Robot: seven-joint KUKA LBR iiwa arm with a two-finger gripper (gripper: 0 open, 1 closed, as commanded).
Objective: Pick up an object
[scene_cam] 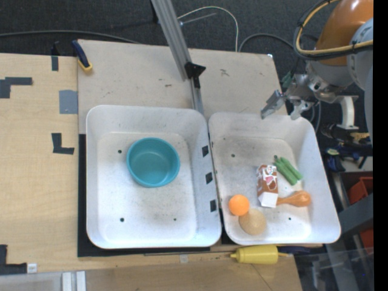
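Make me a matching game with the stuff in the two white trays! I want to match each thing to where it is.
Things:
1. teal bowl
2. orange ball
3. green stick
4. yellow bottle

Places:
A. on the bench, just outside the right bin's near edge
B. alone in the left bin
C. in the right bin, next to the tan round lump
D. in the right bin, farthest back of the things in it

Pairs: 1-B, 2-C, 3-D, 4-A
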